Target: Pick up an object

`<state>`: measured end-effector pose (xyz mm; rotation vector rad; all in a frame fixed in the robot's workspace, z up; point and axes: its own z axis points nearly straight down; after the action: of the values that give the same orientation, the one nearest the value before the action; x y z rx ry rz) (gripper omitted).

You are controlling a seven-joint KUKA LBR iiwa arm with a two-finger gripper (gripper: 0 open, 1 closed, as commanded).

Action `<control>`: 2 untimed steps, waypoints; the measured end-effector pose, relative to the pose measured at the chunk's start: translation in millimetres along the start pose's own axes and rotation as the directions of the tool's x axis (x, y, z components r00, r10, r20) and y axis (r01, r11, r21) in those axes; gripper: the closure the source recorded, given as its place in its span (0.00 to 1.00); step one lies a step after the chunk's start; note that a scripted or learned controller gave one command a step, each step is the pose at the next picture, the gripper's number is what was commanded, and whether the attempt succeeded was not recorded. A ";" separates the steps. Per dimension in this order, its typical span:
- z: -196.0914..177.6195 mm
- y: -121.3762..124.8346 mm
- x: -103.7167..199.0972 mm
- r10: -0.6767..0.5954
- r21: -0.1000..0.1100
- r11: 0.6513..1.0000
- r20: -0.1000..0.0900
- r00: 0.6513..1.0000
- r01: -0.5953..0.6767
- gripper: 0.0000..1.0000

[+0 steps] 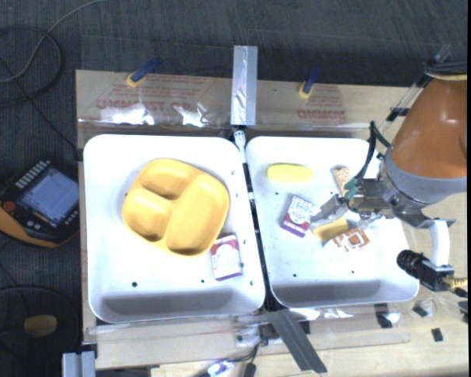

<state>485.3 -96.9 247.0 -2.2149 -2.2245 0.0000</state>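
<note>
Several small things lie in the right bin (286, 285), and the gripper (335, 207) is down among them, its metal tips spread apart and released over the bin floor with nothing visibly between them. The likeliest target is the small yellow block (330, 229) lying just near of those tips, touching or almost touching an orange-and-white packet (353, 240) on its right. To do the pick well, I judge the tips should straddle the yellow block alone and close across its narrow sides (catching the packet too would spoil the grip), then lift straight up. A purple-and-white packet (299, 214) lies to the left of the gripper, a pale yellow oval (288, 173) sits toward the far side, and a small speckled piece (341, 177) rests far of the tips. In the left bin (110, 289) a large yellow moulded tray (175, 204) sits beside a small pink-and-white carton (226, 258). The packets carry print, but it is too small to read
</note>
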 end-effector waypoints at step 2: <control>156.4 36.9 -33.7 0.048 -0.011 0.999 0.000 0.999 -0.048 0.00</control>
<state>522.0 -130.2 90.5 -2.2733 -2.1767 -0.0116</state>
